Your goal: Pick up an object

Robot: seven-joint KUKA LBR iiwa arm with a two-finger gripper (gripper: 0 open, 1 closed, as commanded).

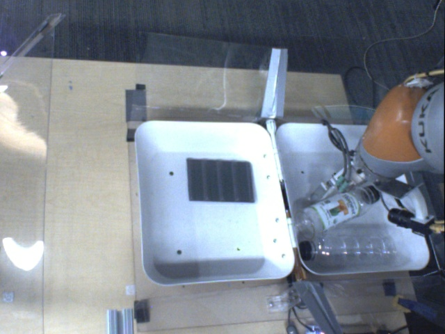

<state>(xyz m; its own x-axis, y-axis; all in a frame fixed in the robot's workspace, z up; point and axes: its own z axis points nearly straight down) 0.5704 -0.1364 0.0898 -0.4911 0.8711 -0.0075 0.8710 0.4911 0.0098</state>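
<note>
Reaching in from the right of the camera view, the grey arm (410,127) with its orange band is seen bent down over the right bin (299,152). The gripper (345,179) is lowered into that bin, just above and beside a small clear bottle (338,209) with a green and white label, which lies on its side, tilted, near the bin's middle. Whether the bottle is touched by the gripper cannot be told, and how far the claw is open cannot be told either, since it is hidden among cables and the wrist. A larger clear plastic bottle (351,248), dark cap pointing left, is laid flat along the near wall of the same bin, just below the small one. The left bin (156,186) is marked by a dark ribbed rectangle (220,180) on its floor. Both bins are set on a pale wooden bench (76,186).
</note>
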